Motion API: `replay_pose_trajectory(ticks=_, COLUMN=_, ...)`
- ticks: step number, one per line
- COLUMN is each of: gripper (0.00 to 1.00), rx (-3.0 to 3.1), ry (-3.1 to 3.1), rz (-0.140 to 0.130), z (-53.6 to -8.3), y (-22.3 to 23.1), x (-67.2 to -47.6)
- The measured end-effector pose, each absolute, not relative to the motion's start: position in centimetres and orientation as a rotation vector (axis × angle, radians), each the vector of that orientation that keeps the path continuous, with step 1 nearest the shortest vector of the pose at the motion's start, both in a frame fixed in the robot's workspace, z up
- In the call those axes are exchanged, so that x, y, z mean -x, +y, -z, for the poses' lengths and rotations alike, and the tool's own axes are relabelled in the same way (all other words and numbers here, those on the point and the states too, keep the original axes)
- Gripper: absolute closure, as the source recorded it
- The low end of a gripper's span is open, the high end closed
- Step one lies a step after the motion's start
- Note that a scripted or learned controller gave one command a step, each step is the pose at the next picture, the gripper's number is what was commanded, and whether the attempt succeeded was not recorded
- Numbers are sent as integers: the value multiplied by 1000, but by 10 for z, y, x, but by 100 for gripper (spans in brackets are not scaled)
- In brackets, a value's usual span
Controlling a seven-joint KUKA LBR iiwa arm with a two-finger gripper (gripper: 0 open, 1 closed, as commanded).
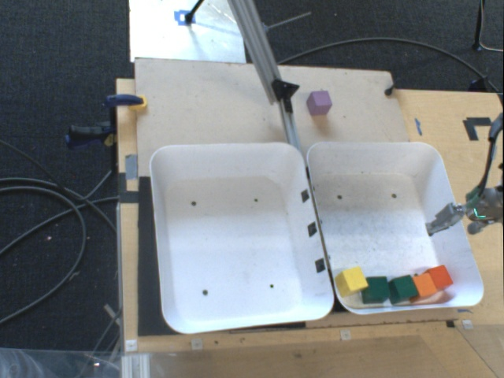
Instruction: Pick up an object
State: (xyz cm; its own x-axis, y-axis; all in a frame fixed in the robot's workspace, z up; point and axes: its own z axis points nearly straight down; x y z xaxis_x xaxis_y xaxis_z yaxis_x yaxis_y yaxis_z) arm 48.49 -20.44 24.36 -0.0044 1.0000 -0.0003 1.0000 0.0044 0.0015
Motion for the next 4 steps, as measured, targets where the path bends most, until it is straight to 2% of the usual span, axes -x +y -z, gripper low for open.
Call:
replay_pose_trajectory(ticks=1, gripper=100, rx=-2210, ry=2225, rz=-5, z=-255, y=-205, x=-486)
replay_pose_trajectory(ticks=2, gripper=0, rx=-2211, ry=2225, rz=-5, z=-255, y=-205, x=-486)
replay_pose_trajectory(ticks=3, gripper=100, rx=-2204, ry=2226, rz=-8, z=-266, y=-205, x=-487)
replay_pose_trajectory(ticks=4, gripper=0, rx=-2205, ry=2226, rz=-8, z=-266, y=-205, x=-487)
